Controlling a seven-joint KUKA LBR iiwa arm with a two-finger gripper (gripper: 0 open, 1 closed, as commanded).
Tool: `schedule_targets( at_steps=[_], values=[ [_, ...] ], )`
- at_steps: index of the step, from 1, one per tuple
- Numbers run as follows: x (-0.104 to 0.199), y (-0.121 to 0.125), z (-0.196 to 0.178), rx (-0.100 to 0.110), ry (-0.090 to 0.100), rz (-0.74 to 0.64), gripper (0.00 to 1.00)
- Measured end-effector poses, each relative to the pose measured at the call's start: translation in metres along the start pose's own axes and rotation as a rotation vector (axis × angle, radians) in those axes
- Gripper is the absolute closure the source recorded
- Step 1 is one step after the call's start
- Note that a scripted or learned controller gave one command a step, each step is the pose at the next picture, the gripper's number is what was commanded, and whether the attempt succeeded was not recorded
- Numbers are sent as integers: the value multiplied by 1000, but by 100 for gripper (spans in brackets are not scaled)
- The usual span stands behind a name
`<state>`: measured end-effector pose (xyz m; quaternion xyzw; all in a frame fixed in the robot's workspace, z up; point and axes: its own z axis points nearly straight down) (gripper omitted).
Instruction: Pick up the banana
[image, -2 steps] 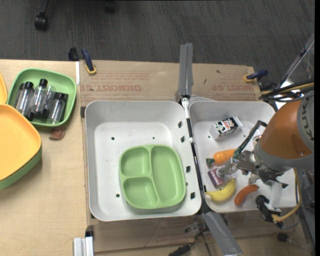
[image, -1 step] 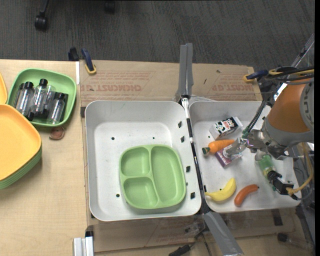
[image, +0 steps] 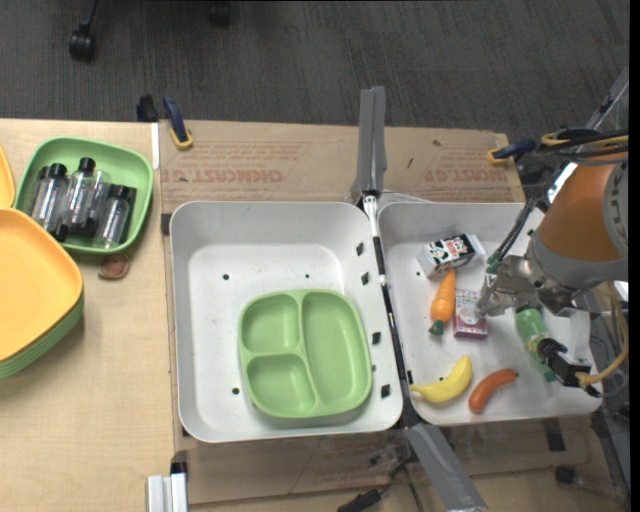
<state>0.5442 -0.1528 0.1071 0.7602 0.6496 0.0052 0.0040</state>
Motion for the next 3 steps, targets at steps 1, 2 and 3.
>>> schedule_targets(
  at_steps=[1,2,3],
  values=[
    [-44,22,6,19,12,0,100],
    [-55,35,-85,13,-2,-391,100],
    [-55,35,-85,12,-2,-390,0]
  ],
)
